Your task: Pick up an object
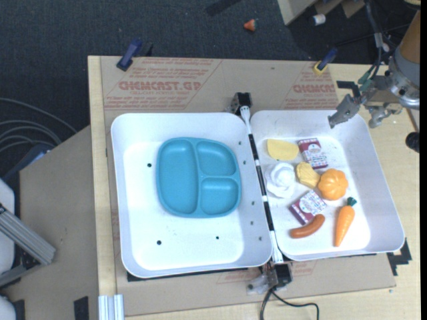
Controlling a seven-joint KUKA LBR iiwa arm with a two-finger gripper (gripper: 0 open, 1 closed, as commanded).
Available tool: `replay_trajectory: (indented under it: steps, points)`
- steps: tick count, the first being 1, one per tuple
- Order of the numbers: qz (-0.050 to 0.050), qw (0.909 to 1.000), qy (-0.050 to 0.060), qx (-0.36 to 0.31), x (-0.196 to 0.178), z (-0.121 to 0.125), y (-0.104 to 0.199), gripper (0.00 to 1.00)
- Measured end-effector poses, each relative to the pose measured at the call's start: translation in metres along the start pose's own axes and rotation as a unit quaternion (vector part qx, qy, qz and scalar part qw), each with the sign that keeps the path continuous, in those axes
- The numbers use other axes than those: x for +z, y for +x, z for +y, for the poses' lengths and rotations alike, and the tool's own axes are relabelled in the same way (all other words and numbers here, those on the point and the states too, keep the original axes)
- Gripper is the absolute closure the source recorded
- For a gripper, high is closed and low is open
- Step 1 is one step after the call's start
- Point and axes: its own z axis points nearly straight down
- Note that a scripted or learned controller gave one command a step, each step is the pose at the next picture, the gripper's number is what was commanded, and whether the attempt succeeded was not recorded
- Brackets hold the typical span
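The right bin (pixel 380 179) holds several toy foods: a pale yellow wedge (pixel 282 150), a small red and white carton (pixel 311 153), a white cup-like piece (pixel 281 179), a yellow chunk (pixel 307 174), an orange (pixel 332 184), a second small carton (pixel 307 207), a sausage (pixel 307 227) and a carrot (pixel 343 222). My gripper (pixel 359 115) hangs over the bin's far right corner, above and behind the food. It is open, with nothing between its fingers.
The left bin (pixel 133 239) carries a blue three-compartment plate (pixel 198 177). A black hinge strip (pixel 257 179) runs between the bins. Blue clamps (pixel 129 54) sit at the board's far edge. Cables lie on the floor at left.
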Motion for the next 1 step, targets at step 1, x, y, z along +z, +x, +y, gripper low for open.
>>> replay_trajectory:
  steps: [1]
  points:
    - [0.000,1.0000,0.000,0.000,0.1584,-0.0285,0.0256,0.00]
